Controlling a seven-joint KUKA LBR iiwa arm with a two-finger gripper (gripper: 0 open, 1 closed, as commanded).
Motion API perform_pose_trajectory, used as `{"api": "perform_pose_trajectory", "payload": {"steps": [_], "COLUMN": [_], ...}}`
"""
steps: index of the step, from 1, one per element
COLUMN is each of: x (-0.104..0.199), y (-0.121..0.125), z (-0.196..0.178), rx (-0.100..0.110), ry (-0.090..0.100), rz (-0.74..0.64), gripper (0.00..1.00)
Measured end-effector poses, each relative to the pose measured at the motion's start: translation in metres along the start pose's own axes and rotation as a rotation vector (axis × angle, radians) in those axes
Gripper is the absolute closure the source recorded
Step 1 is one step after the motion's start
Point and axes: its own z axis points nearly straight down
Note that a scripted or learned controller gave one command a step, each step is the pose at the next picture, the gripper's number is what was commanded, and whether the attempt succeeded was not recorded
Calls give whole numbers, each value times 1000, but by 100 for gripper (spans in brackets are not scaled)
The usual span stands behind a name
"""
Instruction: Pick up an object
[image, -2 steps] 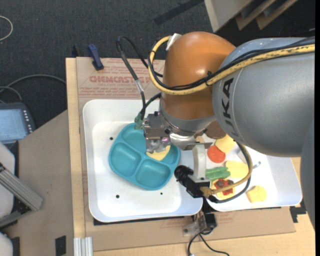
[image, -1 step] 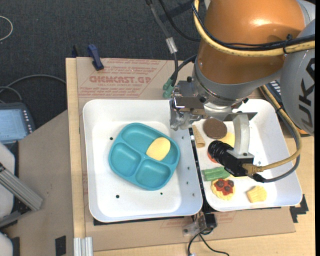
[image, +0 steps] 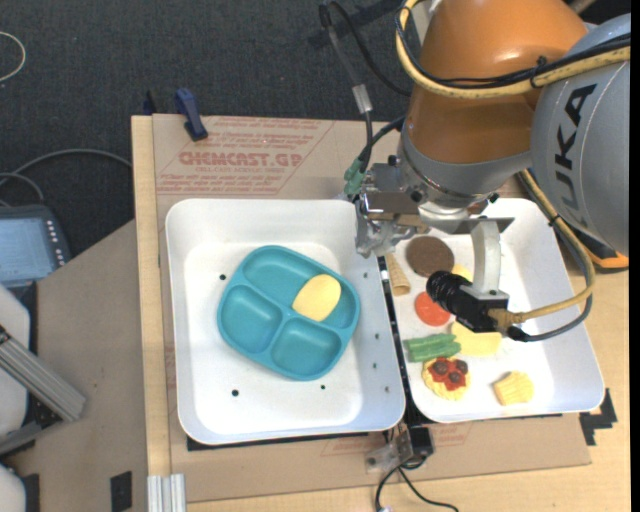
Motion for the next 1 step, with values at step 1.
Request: {"api": "perform_pose_trajectory", "payload": {"steps": [1], "x": [-11], "y": [71], "z": [122], "rx": [5], "ry": [-1], "rz": [-2], "gripper": [100]}}
